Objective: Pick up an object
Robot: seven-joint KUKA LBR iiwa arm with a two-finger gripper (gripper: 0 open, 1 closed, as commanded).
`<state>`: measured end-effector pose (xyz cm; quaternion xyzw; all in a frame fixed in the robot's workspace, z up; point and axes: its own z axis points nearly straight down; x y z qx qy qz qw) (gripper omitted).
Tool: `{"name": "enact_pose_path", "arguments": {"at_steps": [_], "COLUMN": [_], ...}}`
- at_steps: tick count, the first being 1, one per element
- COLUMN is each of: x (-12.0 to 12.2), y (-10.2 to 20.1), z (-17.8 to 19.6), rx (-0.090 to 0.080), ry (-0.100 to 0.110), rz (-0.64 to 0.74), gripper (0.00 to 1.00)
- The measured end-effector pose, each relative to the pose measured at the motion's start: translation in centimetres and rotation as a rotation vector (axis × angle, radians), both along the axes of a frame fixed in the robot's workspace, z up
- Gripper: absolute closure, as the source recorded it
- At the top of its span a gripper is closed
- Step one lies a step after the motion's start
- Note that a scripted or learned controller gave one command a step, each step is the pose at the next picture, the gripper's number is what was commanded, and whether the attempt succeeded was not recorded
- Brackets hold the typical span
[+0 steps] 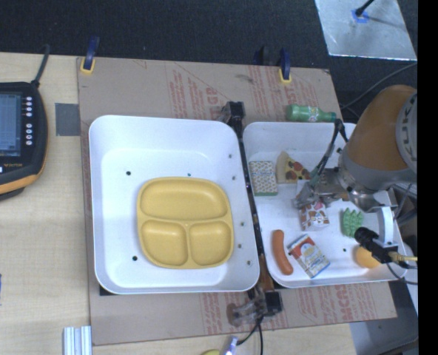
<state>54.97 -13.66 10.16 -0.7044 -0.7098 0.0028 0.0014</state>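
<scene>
Metal gripper (309, 195) low in the glossy right white bin (267, 135), finger state impossible to tell, small printed carton (316, 217) just beneath it, smooth sausage (280, 251), flat snack packet (309, 257), pizza wedge (288, 166) nearby, yellow three-compartment plate (183, 222) in the left bin (108, 198)

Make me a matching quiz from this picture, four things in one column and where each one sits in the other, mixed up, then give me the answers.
Things:
1. yellow divided plate
2. hot dog
3. green bottle
4. pizza slice

Places:
A. on the cardboard behind the right bin
B. front of the right bin, near the divider
C. middle of the left bin
D. back half of the right bin

Pairs: 1-C, 2-B, 3-A, 4-D
</scene>
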Motion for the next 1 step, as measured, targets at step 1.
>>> {"name": "enact_pose_path", "arguments": {"at_steps": [1], "x": [-0.73], "y": [8.4], "z": [9.08], "rx": [0.002], "ry": [-0.004], "rz": [-0.001], "gripper": [1.0]}}
